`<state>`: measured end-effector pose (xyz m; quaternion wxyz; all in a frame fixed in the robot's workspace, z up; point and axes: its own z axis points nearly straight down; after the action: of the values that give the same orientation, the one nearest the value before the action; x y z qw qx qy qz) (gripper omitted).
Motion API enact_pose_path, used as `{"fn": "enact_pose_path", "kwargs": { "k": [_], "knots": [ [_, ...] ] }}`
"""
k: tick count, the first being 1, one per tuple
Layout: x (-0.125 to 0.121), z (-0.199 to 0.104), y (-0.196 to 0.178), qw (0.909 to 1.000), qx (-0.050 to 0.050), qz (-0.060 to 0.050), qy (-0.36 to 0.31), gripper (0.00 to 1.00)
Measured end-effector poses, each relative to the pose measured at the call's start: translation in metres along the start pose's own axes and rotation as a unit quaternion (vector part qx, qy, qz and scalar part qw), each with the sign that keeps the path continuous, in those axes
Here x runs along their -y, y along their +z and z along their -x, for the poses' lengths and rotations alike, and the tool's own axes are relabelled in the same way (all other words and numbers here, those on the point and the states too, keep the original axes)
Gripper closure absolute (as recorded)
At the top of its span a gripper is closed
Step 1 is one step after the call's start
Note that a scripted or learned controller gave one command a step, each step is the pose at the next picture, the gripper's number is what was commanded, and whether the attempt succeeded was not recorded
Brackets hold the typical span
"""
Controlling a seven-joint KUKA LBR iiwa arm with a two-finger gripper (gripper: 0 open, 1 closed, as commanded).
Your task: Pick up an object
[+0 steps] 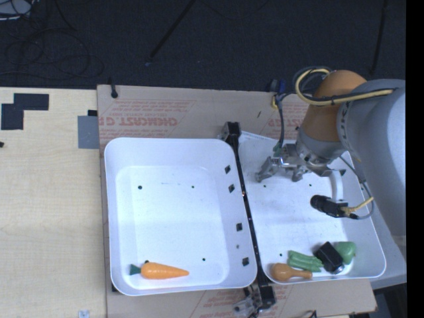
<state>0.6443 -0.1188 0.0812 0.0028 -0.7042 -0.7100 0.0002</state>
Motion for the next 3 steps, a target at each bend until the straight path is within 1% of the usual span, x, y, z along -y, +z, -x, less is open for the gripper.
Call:
{"fn": "enact_pose_path", "kwargs": {
  "k": [1, 2, 3],
  "knots": [
    [0.0, 0.024, -0.063, 1.0, 0.003, 0.004, 0.004, 0.0],
    [0.001, 0.099, -0.179, 0.9999, 0.006, 0.008, 0.006, 0.0],
    [0.003, 0.092, 0.002, 1.0, 0.001, -0.001, 0.003, 0.0]
  ]
}}
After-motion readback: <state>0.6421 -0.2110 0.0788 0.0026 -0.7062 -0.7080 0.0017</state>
